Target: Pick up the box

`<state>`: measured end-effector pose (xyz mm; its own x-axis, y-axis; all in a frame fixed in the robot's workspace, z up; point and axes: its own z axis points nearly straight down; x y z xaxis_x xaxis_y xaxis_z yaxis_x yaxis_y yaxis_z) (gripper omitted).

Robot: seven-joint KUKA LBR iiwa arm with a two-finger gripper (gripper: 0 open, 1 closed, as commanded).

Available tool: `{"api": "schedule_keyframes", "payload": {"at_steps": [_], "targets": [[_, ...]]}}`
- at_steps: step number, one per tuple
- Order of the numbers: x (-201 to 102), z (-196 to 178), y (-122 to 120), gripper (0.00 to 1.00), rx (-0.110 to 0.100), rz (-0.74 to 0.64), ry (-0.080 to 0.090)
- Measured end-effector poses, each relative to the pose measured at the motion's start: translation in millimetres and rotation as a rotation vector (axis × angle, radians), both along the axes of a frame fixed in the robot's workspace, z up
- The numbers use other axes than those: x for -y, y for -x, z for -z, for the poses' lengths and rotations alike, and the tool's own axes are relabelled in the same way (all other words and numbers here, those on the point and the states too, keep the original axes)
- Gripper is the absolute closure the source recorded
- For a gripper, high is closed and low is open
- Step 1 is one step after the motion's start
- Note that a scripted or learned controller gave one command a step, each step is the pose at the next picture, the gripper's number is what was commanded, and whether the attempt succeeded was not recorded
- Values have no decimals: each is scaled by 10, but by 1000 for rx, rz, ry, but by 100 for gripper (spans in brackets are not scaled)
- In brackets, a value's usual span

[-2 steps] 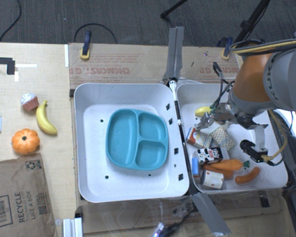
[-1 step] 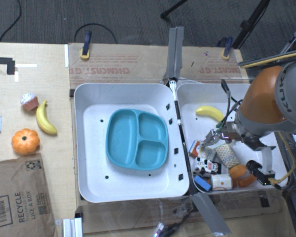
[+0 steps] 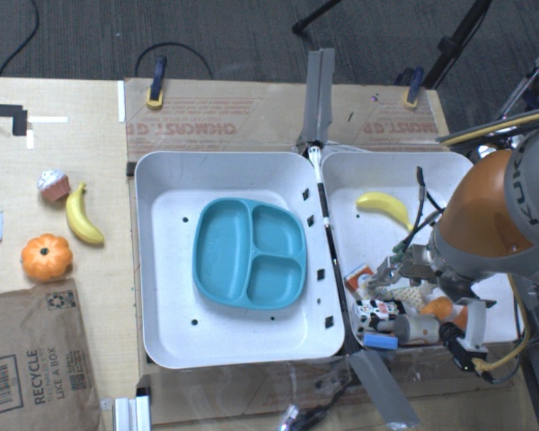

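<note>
**Arm low over the cluttered right bin**

The grey arm with its orange band [image 3: 490, 209] reaches in from the right and bends down over the right-hand shallow white plastic bin [image 3: 377, 164]. Its hand [image 3: 402, 272] sits low in the near half of that bin, just above a heap of small items — whether it is apart, together or clamped on anything cannot be told, since the wrist and cables cover it.

The heap lies against the bin's near-left corner. In it a small box with red, white and black printing [image 3: 374, 311] lies flat, its long axis running roughly left to right across the view, one end toward the divider between the bins; part of it is covered by its neighbours, so its exact outline is unclear. Just beside it, nearer the front wall, is a small blue piece [image 3: 380, 340], and an orange round object [image 3: 437, 309] sits to the right, under the arm. A yellow plastic banana [image 3: 384, 206] lies apart from the heap, toward the bin's far side.

The left white bin [image 3: 162, 268] holds a teal three-compartment plate [image 3: 249, 253], lying flat near its middle.

On the wooden tabletop [image 3: 63, 133] to the left — well away from both bins — rest a second yellow banana [image 3: 81, 215], a small orange pumpkin [image 3: 47, 257] and a cupcake-shaped toy [image 3: 53, 185].
</note>
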<state>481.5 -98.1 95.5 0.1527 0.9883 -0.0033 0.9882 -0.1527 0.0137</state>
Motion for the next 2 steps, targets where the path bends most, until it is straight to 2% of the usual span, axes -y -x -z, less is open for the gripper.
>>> {"api": "schedule_keyframes", "payload": {"at_steps": [1,2], "targets": [[-16,-272,-902,0,-16,-2,-4],[-421,-941,-87,0,-18,-49,-5]]}}
